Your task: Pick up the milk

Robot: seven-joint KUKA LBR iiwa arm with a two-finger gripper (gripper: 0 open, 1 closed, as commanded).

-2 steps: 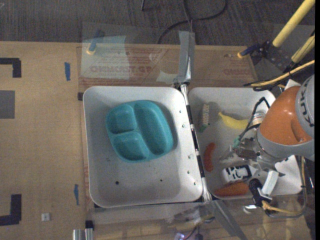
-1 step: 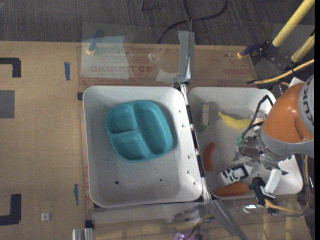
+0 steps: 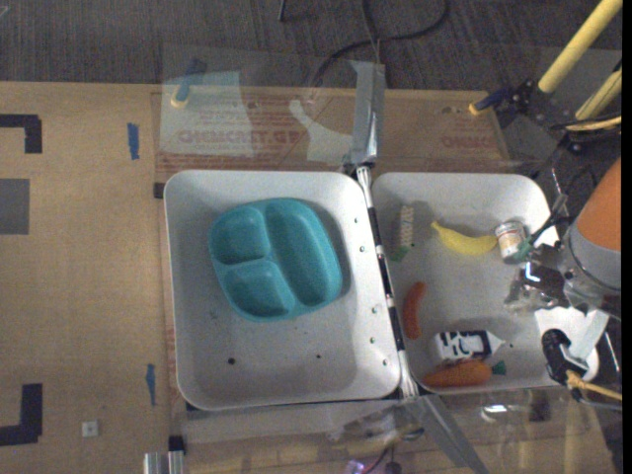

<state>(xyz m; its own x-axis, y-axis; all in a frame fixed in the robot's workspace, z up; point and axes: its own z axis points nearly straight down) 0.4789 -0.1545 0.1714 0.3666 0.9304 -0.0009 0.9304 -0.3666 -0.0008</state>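
The milk point(image 3: 468, 344) is a small white carton with black patches, lying on its side near the front of the right bin point(image 3: 449, 200). An orange carrot point(image 3: 459, 373) lies just in front of it, close against it. My gripper point(image 3: 531, 286) hangs over the right side of the same bin, to the right of the milk and a little farther back, apart from it. The grey arm with its orange band point(image 3: 604, 220) rises behind the gripper at the view's right edge.
The right bin also holds a yellow banana point(image 3: 464, 240), a small jar point(image 3: 510, 237) close to the gripper, a red sausage point(image 3: 414, 309) and a brush point(image 3: 405, 230). A teal divided plate point(image 3: 276, 258) sits in the left bin point(image 3: 197, 363).
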